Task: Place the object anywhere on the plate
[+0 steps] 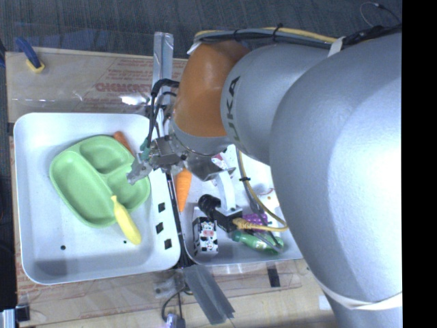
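A: Pincer sits at the green plate's right rim; can't tell its state, nothing seen held

B: Obj? Prob the carrot in right bin, untouched. Risk: comes up empty, or clips the banana

A plate is lying in the left bin, mid-frame left. A banana is resting across the plate's lower right rim. A carrot is lying in the right bin, just right of the divide.
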Tool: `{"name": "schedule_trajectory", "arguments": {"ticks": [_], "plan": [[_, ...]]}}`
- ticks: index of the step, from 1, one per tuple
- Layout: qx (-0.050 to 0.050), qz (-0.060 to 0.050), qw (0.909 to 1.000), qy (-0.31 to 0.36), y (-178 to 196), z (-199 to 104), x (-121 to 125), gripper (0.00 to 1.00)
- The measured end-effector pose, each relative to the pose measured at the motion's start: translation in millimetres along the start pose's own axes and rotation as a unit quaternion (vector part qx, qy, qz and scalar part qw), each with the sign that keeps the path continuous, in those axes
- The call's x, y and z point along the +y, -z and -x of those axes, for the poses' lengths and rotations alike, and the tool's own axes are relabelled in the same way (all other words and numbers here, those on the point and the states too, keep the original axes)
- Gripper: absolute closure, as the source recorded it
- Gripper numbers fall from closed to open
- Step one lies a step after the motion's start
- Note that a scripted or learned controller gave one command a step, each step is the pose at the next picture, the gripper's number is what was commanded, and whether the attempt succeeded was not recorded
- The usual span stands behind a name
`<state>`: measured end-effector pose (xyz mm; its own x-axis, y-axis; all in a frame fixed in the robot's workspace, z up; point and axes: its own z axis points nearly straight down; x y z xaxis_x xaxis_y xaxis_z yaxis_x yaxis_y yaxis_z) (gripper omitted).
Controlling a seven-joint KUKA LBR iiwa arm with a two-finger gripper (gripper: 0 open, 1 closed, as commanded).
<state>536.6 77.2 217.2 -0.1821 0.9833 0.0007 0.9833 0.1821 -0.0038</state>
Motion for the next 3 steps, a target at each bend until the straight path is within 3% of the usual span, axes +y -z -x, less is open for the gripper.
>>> {"name": "schedule_trajectory", "arguments": {"ticks": [3], "plan": [[0.0, 0.0, 1.0, 0.0, 0.0, 0.1, 0.0, 0.0]]}}
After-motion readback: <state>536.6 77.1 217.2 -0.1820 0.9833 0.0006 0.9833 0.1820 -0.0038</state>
